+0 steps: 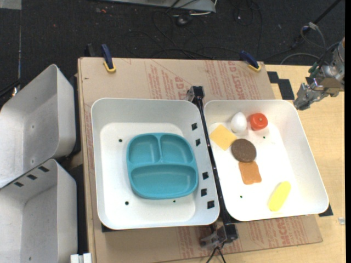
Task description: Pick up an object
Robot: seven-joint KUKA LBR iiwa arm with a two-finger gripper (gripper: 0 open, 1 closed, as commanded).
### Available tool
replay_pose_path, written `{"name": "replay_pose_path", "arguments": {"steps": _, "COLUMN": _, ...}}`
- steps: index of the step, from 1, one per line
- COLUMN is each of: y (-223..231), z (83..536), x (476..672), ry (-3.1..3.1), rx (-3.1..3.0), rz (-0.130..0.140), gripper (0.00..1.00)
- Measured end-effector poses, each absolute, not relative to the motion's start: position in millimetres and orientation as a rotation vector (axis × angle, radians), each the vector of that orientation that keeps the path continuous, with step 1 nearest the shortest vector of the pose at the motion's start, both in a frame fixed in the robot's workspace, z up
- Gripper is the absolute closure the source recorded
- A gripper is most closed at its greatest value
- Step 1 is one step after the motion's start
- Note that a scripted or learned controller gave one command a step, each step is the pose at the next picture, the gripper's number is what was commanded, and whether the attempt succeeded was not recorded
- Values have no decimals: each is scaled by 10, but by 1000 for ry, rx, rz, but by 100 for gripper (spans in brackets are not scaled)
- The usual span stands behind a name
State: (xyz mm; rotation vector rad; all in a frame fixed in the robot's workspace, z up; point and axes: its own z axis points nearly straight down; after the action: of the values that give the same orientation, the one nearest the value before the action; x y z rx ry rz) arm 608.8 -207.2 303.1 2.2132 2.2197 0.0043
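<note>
My step in hand, as I judge it, is the approach: nothing is picked yet, and I need to bring my tool point(307, 98) in over the right bin point(307, 147) and settle on one item before descending. To do it well I would choose a piece with free space around it, come straight down, and keep away from the bin's wall.

Taking the brown disc point(243, 150) as my landmark and going left to right: well to its left sits the left bin point(104, 147), holding a teal divided plate point(162, 165) and nothing else I can make out. Just left of the disc and a little above lies a yellow slab point(222, 136), touching it or nearly so. Directly below the disc is an orange-brown slab point(250, 172), close against it. Above the disc rests a white egg-like ball point(238, 122), and above-right a red tomato-like piece point(258, 121). Below-right, well apart from the disc, lies a yellow oblong piece point(279, 195), which looks like the easiest pick.

My tool hangs above-right of the disc, outside the bin's upper right corner over the tabletop point(164, 75). It grasps nothing that I can see, and whether it is released or clenched I cannot tell.
</note>
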Motion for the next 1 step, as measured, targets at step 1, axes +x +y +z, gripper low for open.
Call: {"name": "replay_pose_path", "arguments": {"steps": 1, "y": -1540, "z": 2965, "x": 6230, "ry": 2229, "rx": 2213, "rz": 1, "gripper": 100}}
